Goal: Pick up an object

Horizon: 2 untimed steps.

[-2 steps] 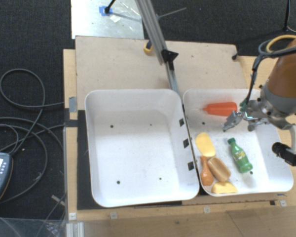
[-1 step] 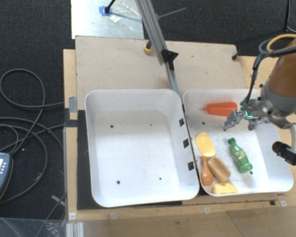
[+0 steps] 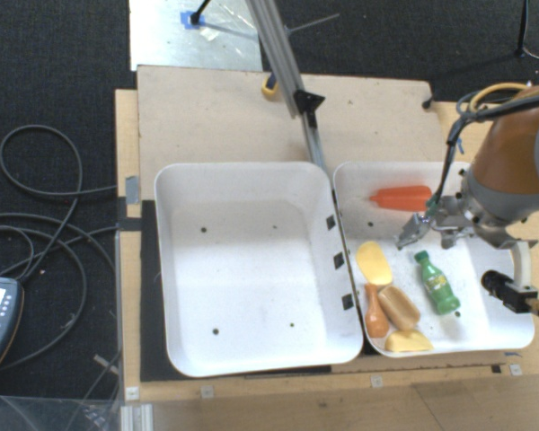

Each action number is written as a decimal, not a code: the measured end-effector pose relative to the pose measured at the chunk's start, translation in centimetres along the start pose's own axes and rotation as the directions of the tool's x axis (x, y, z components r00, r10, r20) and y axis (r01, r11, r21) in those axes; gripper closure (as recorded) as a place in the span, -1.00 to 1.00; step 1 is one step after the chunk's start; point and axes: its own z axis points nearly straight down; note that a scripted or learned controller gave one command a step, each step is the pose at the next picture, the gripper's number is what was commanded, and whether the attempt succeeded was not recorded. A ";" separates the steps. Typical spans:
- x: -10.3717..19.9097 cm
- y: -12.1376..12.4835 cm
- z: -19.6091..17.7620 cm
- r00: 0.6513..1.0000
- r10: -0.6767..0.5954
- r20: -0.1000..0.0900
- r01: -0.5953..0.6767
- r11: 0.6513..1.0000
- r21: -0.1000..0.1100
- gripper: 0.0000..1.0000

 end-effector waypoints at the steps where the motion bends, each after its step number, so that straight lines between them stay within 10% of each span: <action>1: 0.2 0.5 4.3 1.000 0.000 0.000 0.000 1.000 0.000 -1.00; 2: 0.2 0.5 7.6 1.000 0.000 0.000 0.000 1.000 0.000 -1.00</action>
